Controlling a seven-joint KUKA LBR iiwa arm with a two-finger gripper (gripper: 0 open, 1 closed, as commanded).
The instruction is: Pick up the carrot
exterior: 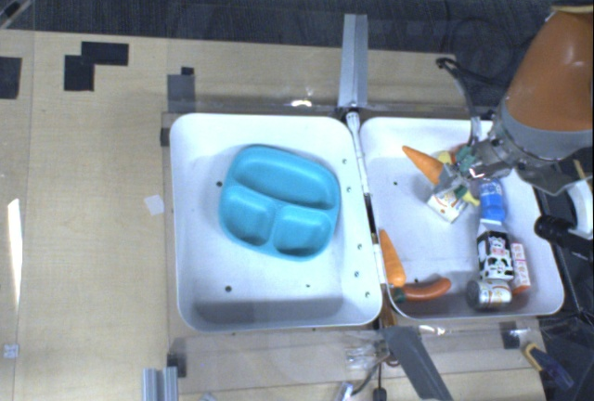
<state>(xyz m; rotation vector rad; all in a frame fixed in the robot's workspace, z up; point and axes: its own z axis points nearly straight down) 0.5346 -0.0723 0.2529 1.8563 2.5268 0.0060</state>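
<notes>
Two shallow white bins sat side by side on my pale wooden bench. The left bin point(200, 204) held a blue divided tray point(277, 200) with three compartments, lying near its middle.

A grey metal rail point(354, 65) ran back from the point where the two bins met.

In the right bin point(408, 135), along the left wall near the front, lay a slim carrot point(391, 260), its tip pointing toward the back. Just beside its thick end, along the front wall, lay a sausage point(427, 289). Farther back was a second carrot point(426, 163), shorter and cone-shaped, tip pointing back and left. Its wide end met a small crumpled packet point(448, 202).

Right of that, a blue-capped bottle point(491, 200) lay lengthwise, and in front of it a black-and-white carton point(496, 258) with a small can point(489, 296) at the front wall.

My gripper point(473, 160) hung over the back of the right bin, close to the cone-shaped carrot's wide end and the packet. Whether it was released or clenched, I could not tell. My arm point(557, 74) entered from the right, its orange band uppermost.
</notes>
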